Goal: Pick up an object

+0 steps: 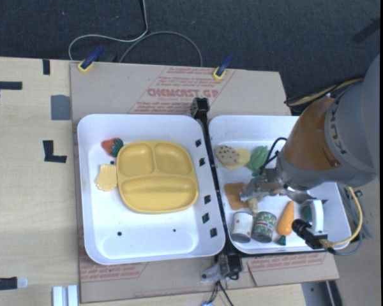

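**Tool low in the right bin, grip unreadable**

Your tool (254, 193) sits low in the right bin (255, 121), about midway between its near and far walls and toward its left half. The wrist covers it from above, so you cannot tell how far open it is or whether it has hold of anything.

Just left of the tool, and partly under it, lies a flat orange piece (232, 196). On the near side stand 2 small cans close together: a white can (241, 225) on the left and a green can (264, 226) on the right. An orange carrot (285, 217) lies tilted just right of the green can, with a small green scrap (282, 240) by its near end.

On the far side of the tool you have a tan slice with holes (225, 153), touching a yellow piece (242, 155) on its right, and then a green leafy thing (259, 157) beside the arm (325, 139). Any of these could be the object to pick, and all of them rest on the bin floor.

The left bin (147, 234) holds a yellow divided plate (157, 176) with 3 compartments. A red and green strawberry (112, 146) sits off its far left corner, and a pale yellow chunk (106, 178) touches its left edge.

Both bins rest on a cardboard sheet (172, 88), held at its far edge by 2 clips, a left clip (89, 61) and a right clip (223, 65). The sheet lies on the pale wooden desk (25, 203).
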Available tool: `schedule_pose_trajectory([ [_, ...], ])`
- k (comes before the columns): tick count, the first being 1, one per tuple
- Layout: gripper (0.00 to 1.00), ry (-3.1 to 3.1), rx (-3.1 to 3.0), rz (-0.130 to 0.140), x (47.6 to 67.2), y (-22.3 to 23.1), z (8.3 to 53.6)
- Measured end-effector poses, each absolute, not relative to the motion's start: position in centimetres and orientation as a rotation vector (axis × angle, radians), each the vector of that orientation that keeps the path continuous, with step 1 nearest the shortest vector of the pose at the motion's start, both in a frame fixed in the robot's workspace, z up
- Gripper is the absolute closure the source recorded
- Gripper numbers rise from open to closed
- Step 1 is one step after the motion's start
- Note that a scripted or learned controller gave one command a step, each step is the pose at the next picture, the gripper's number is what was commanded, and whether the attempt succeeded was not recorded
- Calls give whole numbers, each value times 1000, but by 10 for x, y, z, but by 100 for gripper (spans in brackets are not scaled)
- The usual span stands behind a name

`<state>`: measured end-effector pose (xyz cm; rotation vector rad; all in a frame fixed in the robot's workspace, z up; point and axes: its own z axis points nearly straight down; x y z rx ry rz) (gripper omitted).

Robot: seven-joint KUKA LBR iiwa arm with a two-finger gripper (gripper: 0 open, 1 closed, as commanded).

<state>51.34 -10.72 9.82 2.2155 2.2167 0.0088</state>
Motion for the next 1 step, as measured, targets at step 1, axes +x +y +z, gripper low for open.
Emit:
schedule_pose_trajectory([
  [1, 0, 2217, 2217, 8, 513, -107, 98],
])
